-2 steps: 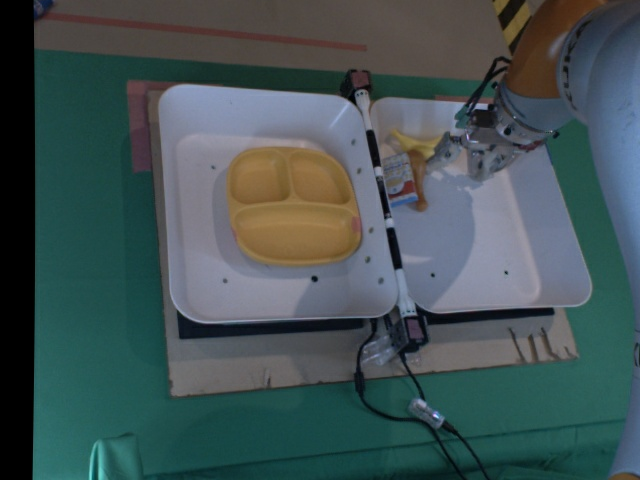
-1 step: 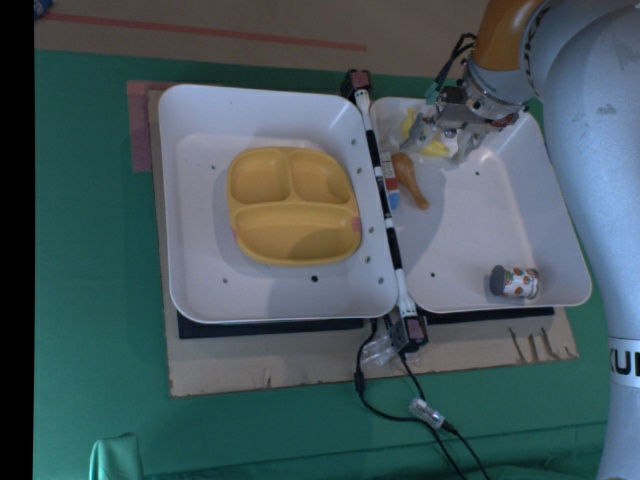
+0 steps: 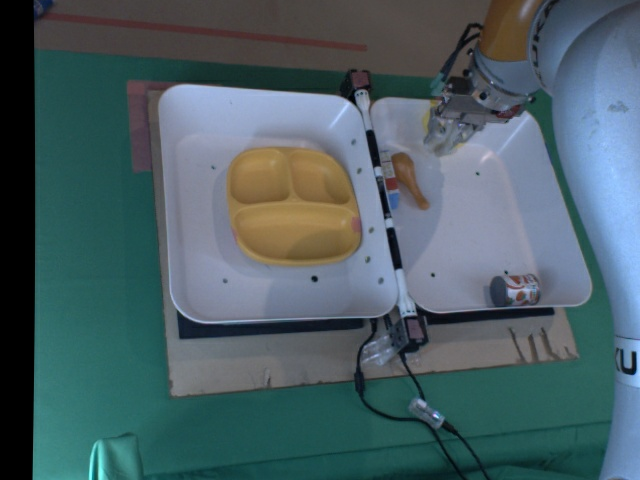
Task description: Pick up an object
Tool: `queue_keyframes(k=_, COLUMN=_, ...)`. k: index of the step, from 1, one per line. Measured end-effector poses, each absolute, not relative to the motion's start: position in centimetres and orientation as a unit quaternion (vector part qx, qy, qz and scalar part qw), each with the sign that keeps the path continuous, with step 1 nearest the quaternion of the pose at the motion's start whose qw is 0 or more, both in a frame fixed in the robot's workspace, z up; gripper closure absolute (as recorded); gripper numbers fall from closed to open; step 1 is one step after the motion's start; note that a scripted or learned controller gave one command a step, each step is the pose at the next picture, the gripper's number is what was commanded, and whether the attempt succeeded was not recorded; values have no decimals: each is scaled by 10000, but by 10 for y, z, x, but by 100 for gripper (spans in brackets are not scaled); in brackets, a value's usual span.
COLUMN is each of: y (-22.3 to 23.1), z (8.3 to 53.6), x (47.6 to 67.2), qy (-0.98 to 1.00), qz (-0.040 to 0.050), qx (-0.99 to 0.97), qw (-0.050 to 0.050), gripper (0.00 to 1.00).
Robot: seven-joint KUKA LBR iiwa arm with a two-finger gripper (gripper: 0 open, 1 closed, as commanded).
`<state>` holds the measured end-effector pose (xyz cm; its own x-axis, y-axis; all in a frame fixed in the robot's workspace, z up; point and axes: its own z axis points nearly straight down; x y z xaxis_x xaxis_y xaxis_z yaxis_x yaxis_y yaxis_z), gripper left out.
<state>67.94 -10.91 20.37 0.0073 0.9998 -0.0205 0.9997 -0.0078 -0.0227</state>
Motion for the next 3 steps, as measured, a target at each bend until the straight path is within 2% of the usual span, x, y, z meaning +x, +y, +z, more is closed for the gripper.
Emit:
queue_keyframes(k=1, y=-69, z=288, x=703, qy=-7057, qz=-40, qx=-7084, qw=-72, gripper=100)
queue_keyframes(k=3, y=-3, z=346, x=702, qy=-7053, qz=-39, qx=-7089, qw=-68, gripper=100)
